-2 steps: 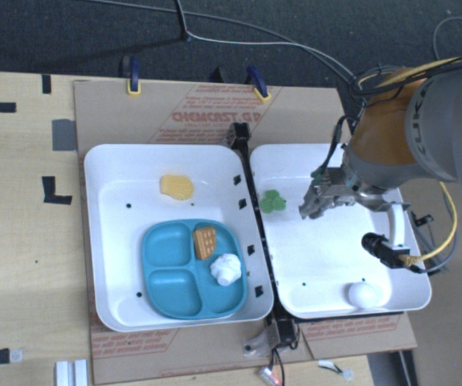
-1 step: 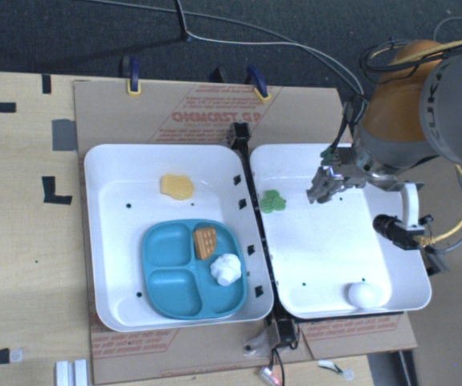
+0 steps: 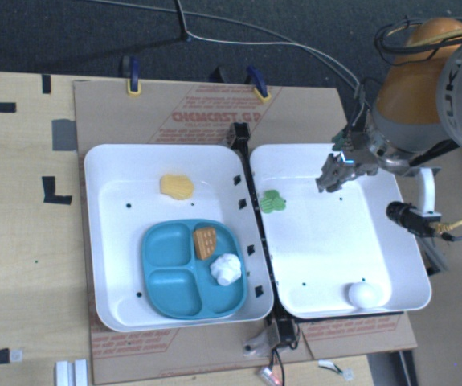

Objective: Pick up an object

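Two white bins (image 3: 102, 215) below; gripper (image 3: 333, 177) hovers over the right one, grip state unclear.

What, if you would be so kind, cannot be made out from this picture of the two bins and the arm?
- Gripper, camera view: dark and small over the right bin; its finger state cannot be told.
- Arm: cut off by the right edge.
- Green object: too small to identify.
- White object on the blue tray: blurred, kind unclear.
- White ball: blends into the bin's wall.
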`<state>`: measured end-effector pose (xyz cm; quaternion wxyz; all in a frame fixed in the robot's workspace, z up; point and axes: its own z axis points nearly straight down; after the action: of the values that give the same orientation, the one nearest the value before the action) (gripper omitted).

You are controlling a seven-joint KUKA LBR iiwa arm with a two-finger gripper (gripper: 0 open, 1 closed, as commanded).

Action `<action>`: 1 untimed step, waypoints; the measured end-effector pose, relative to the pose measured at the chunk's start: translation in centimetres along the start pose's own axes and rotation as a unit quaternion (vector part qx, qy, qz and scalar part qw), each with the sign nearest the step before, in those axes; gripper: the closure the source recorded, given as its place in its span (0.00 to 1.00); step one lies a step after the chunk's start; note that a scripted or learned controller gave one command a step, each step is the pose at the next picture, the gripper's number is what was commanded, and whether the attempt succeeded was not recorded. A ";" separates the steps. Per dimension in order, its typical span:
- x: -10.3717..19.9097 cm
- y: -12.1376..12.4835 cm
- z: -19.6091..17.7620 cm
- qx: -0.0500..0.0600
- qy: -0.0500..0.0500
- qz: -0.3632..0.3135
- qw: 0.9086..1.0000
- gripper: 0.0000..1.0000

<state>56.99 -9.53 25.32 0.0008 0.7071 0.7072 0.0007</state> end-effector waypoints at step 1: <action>6.0 -1.6 0.7 0.001 0.001 -0.002 1.000 1.00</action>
<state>55.35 -3.52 24.62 -0.0006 0.7054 0.7088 0.0001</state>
